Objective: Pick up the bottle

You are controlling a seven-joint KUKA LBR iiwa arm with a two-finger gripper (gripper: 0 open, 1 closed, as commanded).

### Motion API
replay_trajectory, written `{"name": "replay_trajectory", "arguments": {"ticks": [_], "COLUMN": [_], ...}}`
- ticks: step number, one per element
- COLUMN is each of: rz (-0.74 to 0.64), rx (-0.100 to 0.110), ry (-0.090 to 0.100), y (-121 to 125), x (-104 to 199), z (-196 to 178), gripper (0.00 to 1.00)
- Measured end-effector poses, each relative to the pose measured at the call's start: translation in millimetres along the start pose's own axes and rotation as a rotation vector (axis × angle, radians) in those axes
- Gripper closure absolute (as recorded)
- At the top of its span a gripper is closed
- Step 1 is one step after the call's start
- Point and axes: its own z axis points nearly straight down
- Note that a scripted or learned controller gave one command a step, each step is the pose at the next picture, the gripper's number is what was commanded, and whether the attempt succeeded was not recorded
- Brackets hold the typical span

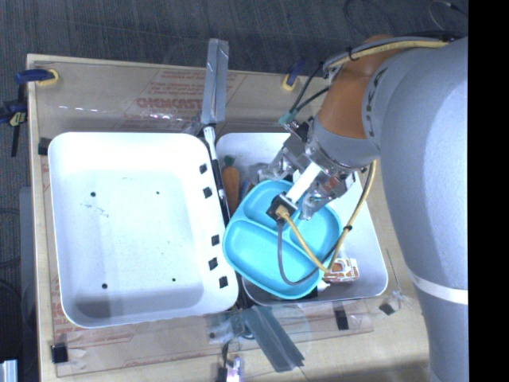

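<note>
An orange-brown elongated thing (231,183), possibly the bottle, lies along the left wall of the right bin (374,273). I cannot make out its shape for certain. A large blue two-part dish (262,249) leans across the middle of that bin. My gripper (293,180) hangs low over the dish's upper edge, to the right of the orange-brown thing and apart from it. The wrist and its fittings hide whatever lies under the gripper.
A small red-and-white packet (343,270) lies at the right bin's near right corner, beside the dish. The left bin (127,229) stands next to it, divided by a shared wall. The arm's bulk covers the bench's right side.
</note>
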Motion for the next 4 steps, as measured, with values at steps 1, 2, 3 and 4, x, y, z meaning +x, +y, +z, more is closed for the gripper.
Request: {"name": "replay_trajectory", "arguments": {"ticks": [1, 2, 3, 4], "rz": [0.290, -0.056, 0.093, 0.089], "rx": [-0.028, -0.011, 0.002, 0.002], "ry": [0.033, 0.012, -0.001, -0.002], "y": [-31.0, -51.3, -23.9, -58.2], "x": [-26.1, -39.6, -57.6, -27.0], "z": [-30.1, -45.0, -110.0, -146.7], "gripper": [1.00, 1.00, 1.00, 1.00]}}
